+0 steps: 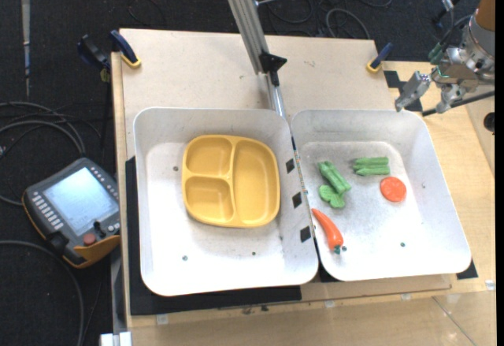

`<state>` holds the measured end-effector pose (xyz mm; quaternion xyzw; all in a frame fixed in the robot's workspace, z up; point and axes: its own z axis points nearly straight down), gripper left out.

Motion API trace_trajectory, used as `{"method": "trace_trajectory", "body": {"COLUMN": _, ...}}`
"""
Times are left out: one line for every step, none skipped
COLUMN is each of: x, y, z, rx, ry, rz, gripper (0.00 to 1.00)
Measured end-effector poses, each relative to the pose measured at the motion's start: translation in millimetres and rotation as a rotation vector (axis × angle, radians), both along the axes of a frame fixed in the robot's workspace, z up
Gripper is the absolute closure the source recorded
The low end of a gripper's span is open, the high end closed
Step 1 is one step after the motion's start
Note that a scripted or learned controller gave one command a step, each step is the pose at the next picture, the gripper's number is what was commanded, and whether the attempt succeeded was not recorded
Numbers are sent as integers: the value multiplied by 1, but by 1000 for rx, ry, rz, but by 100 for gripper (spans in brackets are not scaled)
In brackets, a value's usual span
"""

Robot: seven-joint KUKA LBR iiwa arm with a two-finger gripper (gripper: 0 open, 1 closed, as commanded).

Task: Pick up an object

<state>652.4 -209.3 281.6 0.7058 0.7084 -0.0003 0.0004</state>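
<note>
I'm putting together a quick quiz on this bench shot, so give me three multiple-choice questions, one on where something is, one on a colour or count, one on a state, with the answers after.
1. Where does the yellow divided tray lie?
A. in the left bin
B. in the right bin
C. on the bare bench

2. How many green items lie in the right bin?
A. none
B. two
C. five

3. How does the gripper stand relative to the bins?
A. pressed on the tray
B. down among the items of the right bin
C. outside the bins, beyond the right bin's far right corner

Answers:
1. A, the yellow divided tray sits in the left bin.
2. B, a bent green piece and a green pod lie in the right bin, beside an orange-red round piece and a red pepper.
3. C, the gripper is past that bin's rim, touching no item.
</note>
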Motion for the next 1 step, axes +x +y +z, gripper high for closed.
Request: {"method": "trace_trajectory", "body": {"x": 0, "y": 0, "z": 0, "rx": 0, "ry": 0, "rz": 0, "gripper": 0}}
